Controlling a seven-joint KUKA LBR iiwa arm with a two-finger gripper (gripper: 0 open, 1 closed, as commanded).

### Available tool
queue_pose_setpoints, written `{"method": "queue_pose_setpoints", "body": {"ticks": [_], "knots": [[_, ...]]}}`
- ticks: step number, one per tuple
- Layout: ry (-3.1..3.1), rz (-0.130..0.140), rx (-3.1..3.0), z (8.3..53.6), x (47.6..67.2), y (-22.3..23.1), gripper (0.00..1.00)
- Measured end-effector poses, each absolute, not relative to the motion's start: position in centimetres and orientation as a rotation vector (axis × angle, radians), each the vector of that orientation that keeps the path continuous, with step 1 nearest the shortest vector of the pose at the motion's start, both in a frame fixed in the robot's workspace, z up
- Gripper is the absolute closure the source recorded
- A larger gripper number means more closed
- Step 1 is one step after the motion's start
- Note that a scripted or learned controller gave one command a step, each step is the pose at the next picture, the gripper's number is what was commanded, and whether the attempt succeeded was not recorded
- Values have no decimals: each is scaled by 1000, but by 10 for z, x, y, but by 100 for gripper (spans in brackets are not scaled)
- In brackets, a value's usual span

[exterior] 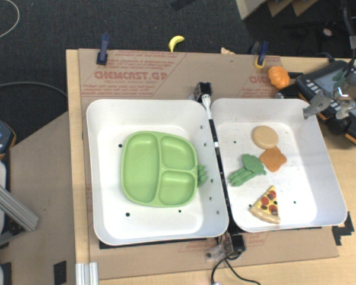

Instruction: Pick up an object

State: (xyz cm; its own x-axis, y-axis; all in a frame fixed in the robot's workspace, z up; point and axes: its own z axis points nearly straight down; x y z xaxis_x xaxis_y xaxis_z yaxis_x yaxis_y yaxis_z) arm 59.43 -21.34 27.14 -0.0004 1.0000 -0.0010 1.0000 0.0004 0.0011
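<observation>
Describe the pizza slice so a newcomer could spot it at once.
Start at the right bin, holding four toy foods. Nearest its front edge lies the pizza slice, below the green broccoli. It alone is a yellow wedge with red dots.

One camera, fixed high above the bench (166, 70), looks down at a slant. It faces both white bins at once: the left bin (107, 159) sits mid-frame and the right bin (320, 171) just beside it, touching along their inner edges. It stands far enough off to take in the whole board and dark floor (77, 10) beyond the far edge.
</observation>
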Motion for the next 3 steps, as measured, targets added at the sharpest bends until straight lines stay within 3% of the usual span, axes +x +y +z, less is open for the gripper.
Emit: {"method": "queue_pose_setpoints", "body": {"ticks": [1, 2, 3], "knots": [[2228, 1, 2219, 307, 560, -153, 0], [2222, -2, 2223, 256, 562, -174, 0], [2225, -5, 2229, 77, 555, -185, 0]]}}
